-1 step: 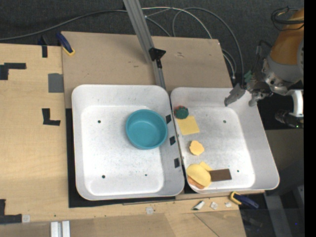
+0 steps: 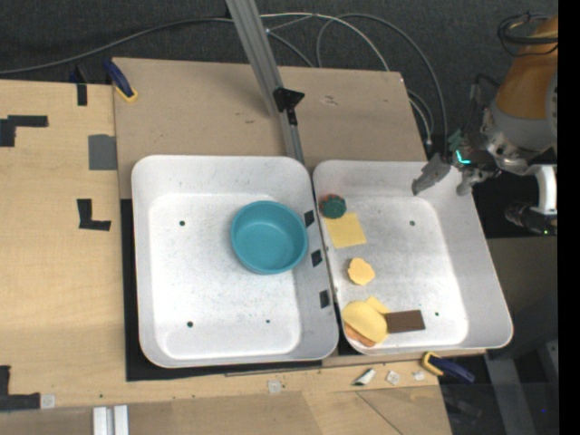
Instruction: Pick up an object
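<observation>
Hovering over the upper right rim of the right-hand shallow white plastic bin (image 2: 471, 270), the grey two-finger jaws (image 2: 446, 178) of the KUKA arm (image 2: 524, 98) stand spread apart with nothing between them, their two slim fingers (image 2: 428, 178) splayed and pointing down and to the left. Below and left of the jaws, along the bin's left wall, lie the candidates for picking: a small round teal and dark red object (image 2: 333, 207) nearest the jaws' height, a flat pale yellow square slab (image 2: 345, 231) just beneath it, a small lumpy yellow piece (image 2: 361, 271) lower down, and at the bottom corner a rounded yellow object with an orange underside (image 2: 364, 321) touching a flat dark brown rectangular block (image 2: 404, 321). The brown block's long axis runs left to right, nearly parallel to the bin's near rim. The speckled bin floor directly beneath and below the jaws lies bare, giving open room towards the right wall. Well to the left of the jaws, a smooth round blue plastic bowl (image 2: 267, 236) sits upright in the neighbouring white bin (image 2: 172, 270). Both bins rest side by side, rims touching, on the pale wooden table (image 2: 54, 243).
</observation>
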Robot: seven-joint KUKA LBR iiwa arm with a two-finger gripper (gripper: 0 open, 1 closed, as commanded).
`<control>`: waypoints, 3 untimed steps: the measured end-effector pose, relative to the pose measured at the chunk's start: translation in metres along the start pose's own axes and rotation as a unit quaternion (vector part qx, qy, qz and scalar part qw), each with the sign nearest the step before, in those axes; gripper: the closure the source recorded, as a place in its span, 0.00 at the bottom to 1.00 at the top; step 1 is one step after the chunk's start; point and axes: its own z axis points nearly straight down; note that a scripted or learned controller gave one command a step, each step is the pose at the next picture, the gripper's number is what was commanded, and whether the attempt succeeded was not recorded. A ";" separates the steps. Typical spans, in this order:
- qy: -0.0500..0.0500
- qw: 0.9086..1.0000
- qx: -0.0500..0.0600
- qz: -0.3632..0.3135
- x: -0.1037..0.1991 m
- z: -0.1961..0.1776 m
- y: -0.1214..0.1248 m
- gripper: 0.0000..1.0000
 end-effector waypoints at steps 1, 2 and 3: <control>0.001 1.000 0.003 0.000 0.005 0.064 0.000 0.00; 0.000 1.000 -0.001 0.000 0.006 0.116 0.001 0.00; -0.001 1.000 -0.001 -0.001 0.006 0.104 0.001 1.00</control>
